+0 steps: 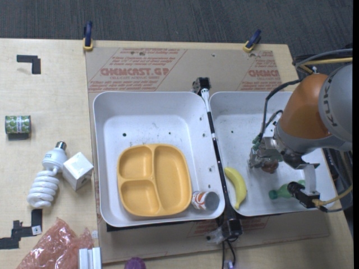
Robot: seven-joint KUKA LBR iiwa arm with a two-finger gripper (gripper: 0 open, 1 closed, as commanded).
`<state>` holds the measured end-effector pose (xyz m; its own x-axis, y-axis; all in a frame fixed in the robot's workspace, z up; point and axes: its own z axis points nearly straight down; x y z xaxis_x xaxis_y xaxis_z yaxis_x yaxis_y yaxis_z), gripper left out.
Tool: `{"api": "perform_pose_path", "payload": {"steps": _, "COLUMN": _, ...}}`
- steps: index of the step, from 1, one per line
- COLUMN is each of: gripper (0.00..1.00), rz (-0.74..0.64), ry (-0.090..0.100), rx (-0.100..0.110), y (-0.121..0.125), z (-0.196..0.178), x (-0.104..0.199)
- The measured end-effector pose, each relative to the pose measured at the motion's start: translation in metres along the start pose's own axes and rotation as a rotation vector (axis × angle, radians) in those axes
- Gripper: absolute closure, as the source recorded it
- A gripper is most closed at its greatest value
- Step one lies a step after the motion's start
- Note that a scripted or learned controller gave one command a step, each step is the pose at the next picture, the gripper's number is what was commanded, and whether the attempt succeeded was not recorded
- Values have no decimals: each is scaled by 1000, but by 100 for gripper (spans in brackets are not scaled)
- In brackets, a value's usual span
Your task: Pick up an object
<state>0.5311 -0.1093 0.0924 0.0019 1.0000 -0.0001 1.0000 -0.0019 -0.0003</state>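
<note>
Single fixed camera mounted above the bench (50,94), angled down at a slant; both white bins (106,150) fall within frame, the arm (314,111) entering from the right

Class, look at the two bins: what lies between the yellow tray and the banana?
In the camera view, a small cup on its side lies between the tray and the banana, then the bins' adjoining walls.
</note>
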Motion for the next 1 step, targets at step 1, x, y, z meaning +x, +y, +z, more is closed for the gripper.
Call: {"api": "perform_pose_path", "payload": {"steps": 1, "gripper": 0, "rz": -4, "ry": -1, "rx": -2, "y": 128, "z": -1, "x": -10}}
